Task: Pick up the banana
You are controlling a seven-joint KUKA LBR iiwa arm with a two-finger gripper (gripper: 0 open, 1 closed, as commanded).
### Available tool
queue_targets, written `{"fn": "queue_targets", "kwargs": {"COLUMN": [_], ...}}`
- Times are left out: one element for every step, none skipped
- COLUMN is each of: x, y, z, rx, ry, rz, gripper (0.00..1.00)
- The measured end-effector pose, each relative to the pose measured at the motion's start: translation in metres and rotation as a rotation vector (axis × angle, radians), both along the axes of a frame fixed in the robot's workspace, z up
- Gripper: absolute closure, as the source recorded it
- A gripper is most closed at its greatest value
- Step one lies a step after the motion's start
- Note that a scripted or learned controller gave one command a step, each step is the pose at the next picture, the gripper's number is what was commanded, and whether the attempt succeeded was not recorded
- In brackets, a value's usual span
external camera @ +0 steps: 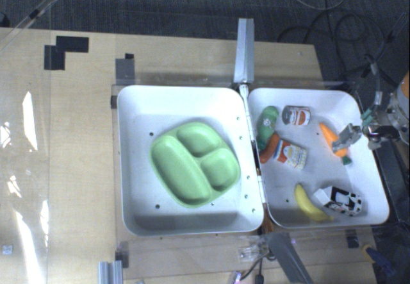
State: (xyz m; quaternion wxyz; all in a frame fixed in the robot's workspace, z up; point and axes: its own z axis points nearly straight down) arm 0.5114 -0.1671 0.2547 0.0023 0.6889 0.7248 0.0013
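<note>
The banana (310, 203) is shown lying flat near the front edge of the right bin (282, 215), its far end just beside or touching a black-and-white package (343, 200). A failed grasp is judged most likely from that crowding: a finger descending on the package side could strike the package or pinch both things, and the curved fruit could roll out of a closing grip. A carrot (336, 142) directly by the gripper (353, 133) could also be knocked on the way across. The arm is seen reaching in over the bin's right rim, with the gripper held low at the carrot, well apart from the banana. Whether the gripper is spread or closed cannot be told; nothing is seen held.
</note>
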Motion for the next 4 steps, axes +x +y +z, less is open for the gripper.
{"fn": "queue_targets", "kwargs": {"x": [-0.011, -0.020, -0.017, -0.022], "y": [0.050, 0.070, 0.070, 0.041], "z": [-0.109, -0.165, -0.153, -0.066], "rx": [0.001, -0.002, -0.004, -0.004], "ry": [0.002, -0.008, -0.017, -0.003], "rz": [0.114, 0.264, 0.263, 0.444], "gripper": [0.00, 0.00, 1.00, 1.00]}}
